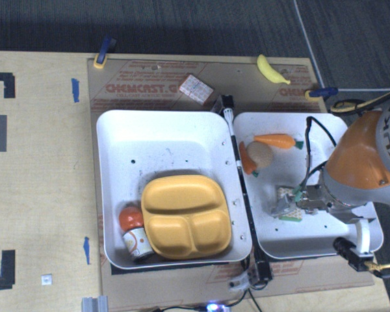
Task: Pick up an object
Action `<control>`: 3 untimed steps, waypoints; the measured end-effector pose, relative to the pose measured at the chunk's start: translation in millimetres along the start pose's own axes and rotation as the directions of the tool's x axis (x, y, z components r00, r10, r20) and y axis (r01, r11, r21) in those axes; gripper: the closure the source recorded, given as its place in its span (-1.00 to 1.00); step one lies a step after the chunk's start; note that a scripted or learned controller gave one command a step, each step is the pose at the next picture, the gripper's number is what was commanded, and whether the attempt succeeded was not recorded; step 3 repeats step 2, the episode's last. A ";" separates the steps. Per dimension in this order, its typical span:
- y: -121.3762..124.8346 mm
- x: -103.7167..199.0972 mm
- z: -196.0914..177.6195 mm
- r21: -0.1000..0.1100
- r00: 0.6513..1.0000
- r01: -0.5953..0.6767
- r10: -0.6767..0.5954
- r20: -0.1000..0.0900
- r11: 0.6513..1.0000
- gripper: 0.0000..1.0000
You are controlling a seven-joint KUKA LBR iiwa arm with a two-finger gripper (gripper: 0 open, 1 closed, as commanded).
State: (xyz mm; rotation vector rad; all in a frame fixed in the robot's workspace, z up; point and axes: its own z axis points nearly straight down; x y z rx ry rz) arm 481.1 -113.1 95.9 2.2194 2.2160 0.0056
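Carrot (pixel 273 141) | orange, green tip | lying flat, right bin (pixel 325 239)

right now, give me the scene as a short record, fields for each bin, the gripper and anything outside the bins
left bin: yellow divided tray; small red-topped object at its left
right bin: carrot; rounded orange and tan object by the left wall
gripper: low in the right bin, beside a small green and white item; grasp unclear
outside bins: banana, patterned card

Even overhead light, soft shadows in the bins (pixel 117 135), slightly blurry picture.
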 end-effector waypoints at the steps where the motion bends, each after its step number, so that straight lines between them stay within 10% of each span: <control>1: -1.2 17.5 10.2 0.004 1.000 0.002 -0.002 -0.001 1.000 -1.00; 3: -1.1 19.3 10.3 0.004 1.000 0.001 -0.001 -0.001 1.000 -1.00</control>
